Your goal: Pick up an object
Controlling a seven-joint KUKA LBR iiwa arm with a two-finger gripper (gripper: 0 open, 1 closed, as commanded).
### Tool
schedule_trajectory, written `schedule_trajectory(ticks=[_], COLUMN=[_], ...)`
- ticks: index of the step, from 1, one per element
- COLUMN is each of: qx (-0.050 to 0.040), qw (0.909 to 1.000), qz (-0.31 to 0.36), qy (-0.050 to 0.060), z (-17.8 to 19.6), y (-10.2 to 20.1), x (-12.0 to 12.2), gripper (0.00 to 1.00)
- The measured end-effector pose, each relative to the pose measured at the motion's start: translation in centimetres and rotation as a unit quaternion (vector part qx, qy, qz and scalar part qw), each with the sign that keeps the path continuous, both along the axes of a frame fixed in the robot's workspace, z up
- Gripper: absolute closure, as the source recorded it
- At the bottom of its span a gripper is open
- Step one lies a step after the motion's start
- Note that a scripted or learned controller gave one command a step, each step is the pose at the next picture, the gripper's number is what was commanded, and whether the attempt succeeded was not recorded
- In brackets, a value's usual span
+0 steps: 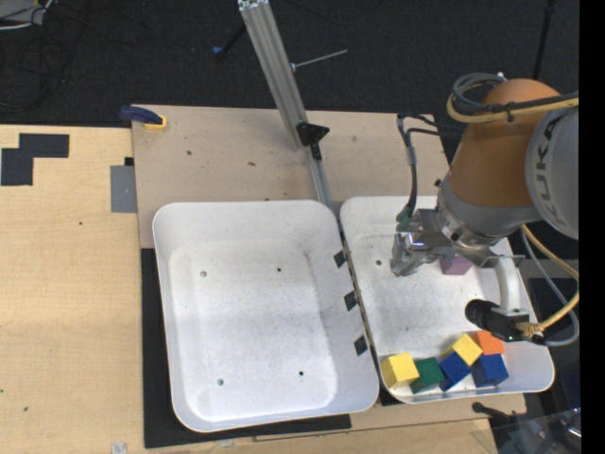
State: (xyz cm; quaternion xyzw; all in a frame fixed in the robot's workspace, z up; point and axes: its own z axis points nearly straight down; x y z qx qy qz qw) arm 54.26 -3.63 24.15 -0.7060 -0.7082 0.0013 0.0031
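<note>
Hand (408,252) low over right bin (378,218)

I work in a lab: a plywood bench (66,253), an aluminium rail (279,64) at twelve o'clock, black curtain (142,36) behind.

The tool (405,256) hangs over the far part of the right bin (378,301), a purple block (457,264) just beside it. Yellow (400,367), green (427,375), blue (490,370) and orange (490,342) blocks cluster at that bin's near right corner. The left bin (189,244) sits beside it on the surface (217,159).
</note>
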Motion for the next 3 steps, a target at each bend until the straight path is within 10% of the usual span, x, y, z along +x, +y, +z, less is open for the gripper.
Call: schedule_trajectory(ticks=[3], qx=[-0.0009], qw=[1.0], qz=[0.0], qy=[-0.002], z=[-1.8], y=[13.4], x=[7.4], gripper=[1.0])
